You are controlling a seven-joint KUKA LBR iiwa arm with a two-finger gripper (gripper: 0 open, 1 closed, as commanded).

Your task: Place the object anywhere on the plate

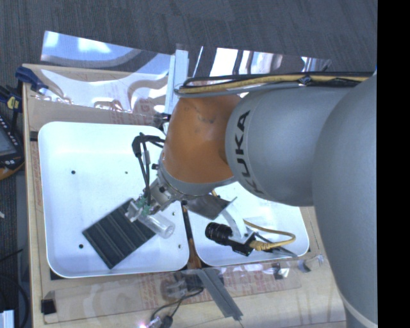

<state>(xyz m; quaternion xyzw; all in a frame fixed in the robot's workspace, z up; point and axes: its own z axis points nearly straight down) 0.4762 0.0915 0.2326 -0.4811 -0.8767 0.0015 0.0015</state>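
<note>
So the grey KUKA arm with the orange band (211, 141) reaches in from the right of the frame, with its claw (146, 209) down in the left shallow white bin (64, 154), lower middle of the picture. The claw sits right at the upper right edge of the dark ribbed rectangular plate (115, 238), which makes sense since that's the drop target; a small clear plastic cylinder (162, 225) shows just below and right of the claw, touching or overlapping that plate edge; it's probably the object, but that's a guess. There's no telling whether the claw is apart, together or clamped on the cylinder; it's too small and cluttered there. The plate lies flat and at a slant in the lower left of the bin; the cylinder is round, so it could roll off unless the ribs catch it.

The bin floor is smooth glossy white with a few tiny dark dots; the right shallow white bin (282, 253) is mostly under the arm; both sit on a pale wooden desk (96, 295); a crinkly shiny reflective sheet (96, 48) runs along the top; dark grey carpet (192, 19) lies beyond.
</note>
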